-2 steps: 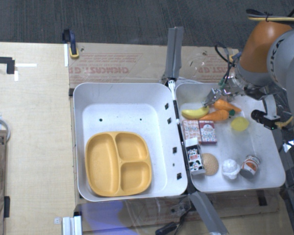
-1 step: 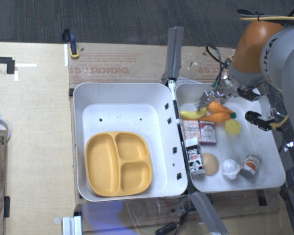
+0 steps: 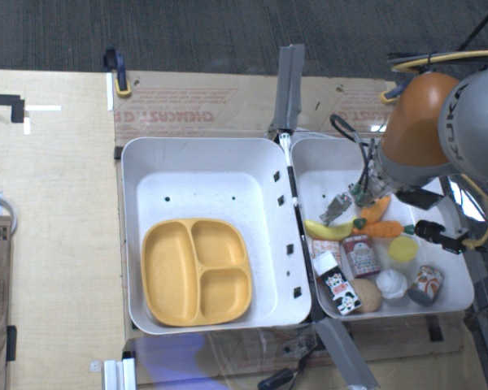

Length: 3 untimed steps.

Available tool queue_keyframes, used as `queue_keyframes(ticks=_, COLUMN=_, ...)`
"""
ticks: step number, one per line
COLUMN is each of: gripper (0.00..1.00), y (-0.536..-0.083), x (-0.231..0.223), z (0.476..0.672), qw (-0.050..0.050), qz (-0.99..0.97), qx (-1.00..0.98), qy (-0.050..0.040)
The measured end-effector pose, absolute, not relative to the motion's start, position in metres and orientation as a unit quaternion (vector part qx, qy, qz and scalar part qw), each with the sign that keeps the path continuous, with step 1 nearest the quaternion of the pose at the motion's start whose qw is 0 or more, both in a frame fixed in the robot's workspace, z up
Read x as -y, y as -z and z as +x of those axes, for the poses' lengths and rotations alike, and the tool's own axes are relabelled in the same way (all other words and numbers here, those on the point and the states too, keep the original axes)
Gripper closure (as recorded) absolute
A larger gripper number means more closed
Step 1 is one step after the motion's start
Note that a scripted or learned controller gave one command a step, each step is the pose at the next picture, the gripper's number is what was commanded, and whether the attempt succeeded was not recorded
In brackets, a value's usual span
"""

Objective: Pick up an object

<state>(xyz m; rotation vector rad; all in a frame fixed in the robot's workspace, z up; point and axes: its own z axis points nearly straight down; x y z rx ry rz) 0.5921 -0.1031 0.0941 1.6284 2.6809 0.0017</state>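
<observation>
Bench: two white bins side by side
Left bin (image 3: 146,169): just a yellow divided plate (image 3: 198,270), loads of room
Right bin (image 3: 305,162): banana (image 3: 327,230), carrot (image 3: 380,228), cow-print carton (image 3: 342,292), crowded front
Gripper (image 3: 338,207): low by banana, jaws can't tell

A divided plate (image 3: 198,271) lies in the left bin (image 3: 138,169), toward its front-left corner. The right bin (image 3: 309,165) holds a banana (image 3: 327,230), carrots (image 3: 381,228), a can (image 3: 360,257) and more (crowded along its front edge).
</observation>
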Motion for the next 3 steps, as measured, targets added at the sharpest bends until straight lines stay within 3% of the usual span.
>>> queue_keyframes(ticks=1, gripper=0.0, y=-0.183, x=0.181, z=0.544, qw=0.001, qz=0.479, qx=-0.878, qy=0.0001)
queue_keyframes(ticks=2, gripper=1.0, y=-0.192, x=0.18, z=0.545, qw=0.002, qz=0.479, qx=-0.878, qy=-0.0006)
queue_keyframes(ticks=3, gripper=1.0, y=-0.201, x=0.181, z=0.546, qw=0.003, qz=0.481, qx=-0.877, qy=-0.0009)
